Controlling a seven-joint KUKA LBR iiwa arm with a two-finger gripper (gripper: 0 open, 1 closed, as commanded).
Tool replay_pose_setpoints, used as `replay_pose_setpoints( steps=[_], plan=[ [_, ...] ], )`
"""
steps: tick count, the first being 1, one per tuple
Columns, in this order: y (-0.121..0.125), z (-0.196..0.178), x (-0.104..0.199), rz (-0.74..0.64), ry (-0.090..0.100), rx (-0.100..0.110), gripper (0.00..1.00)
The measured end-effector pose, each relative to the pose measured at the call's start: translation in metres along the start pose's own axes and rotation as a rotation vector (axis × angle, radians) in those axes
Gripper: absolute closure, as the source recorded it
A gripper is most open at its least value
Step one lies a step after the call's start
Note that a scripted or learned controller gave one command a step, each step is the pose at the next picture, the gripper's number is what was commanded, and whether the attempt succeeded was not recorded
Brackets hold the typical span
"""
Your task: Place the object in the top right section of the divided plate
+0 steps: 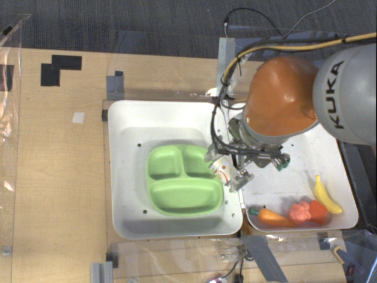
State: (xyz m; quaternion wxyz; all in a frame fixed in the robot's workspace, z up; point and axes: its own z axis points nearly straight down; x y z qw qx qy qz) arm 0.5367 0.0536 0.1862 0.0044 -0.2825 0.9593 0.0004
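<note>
Hovering at the plate's (184,180) right edge, the claw (227,173) grips a small white-and-orange object (222,168) just beside the top right section. A banana (326,194), carrot (274,217) and red fruit (307,211) lie in the right bin (347,211).

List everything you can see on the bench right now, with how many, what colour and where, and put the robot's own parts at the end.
bins: two, white, side by side on the bench.
divided plate: one, green, three sections, in the left bin.
small object: one, white with an orange mark, at the hand, over the plate's right edge by the top right section; whether it is gripped is unclear.
banana: one, yellow, right bin, near the right wall.
carrot: one, orange, right bin, front edge.
red and pink toys: a small cluster, right bin, between carrot and banana.
black patches: two, on the bench top, far left.
arm: one, grey with an orange band, reaching in from the right.
hand: one, over the seam between the bins.
</note>
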Motion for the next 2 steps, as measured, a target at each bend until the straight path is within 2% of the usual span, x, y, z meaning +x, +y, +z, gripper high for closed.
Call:
replay_pose_setpoints(
  steps=[1,2],
  plan=[
    [0.0,-0.012,-0.003,-0.002,-0.009,0.003,1.0],
    [-0.072,0.0,-0.02,-0.191,0.0,0.001,1.0]
  ],
)
